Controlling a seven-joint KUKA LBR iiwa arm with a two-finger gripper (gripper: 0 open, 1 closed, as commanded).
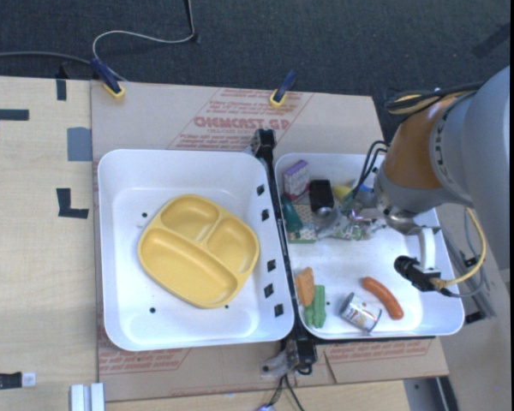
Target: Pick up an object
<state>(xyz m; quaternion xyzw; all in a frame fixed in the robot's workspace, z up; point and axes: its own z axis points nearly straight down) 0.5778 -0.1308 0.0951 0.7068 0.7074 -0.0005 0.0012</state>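
Gripper (353, 221): down in the right bin (450, 319), among clutter by the black block (320, 195); finger state cannot be told. 
Candidates near the block: purple carton (295, 176); farther off, sausage (383, 298), tin can (360, 313), carrot (305, 286). 
Advice: single out one item, centre over it, then lift straight. 
Left bin: yellow divided plate (199, 249). 
Cardboard sheet (231, 118): "CHEMCAST".

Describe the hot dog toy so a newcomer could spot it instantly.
Look at the right-hand white bin, the cluttered one under the arm. Along its near edge, toward the right corner, lies the hot dog toy: a small orange-red sausage shape lying diagonally. It sits just right of a silver can, away from the carrot.
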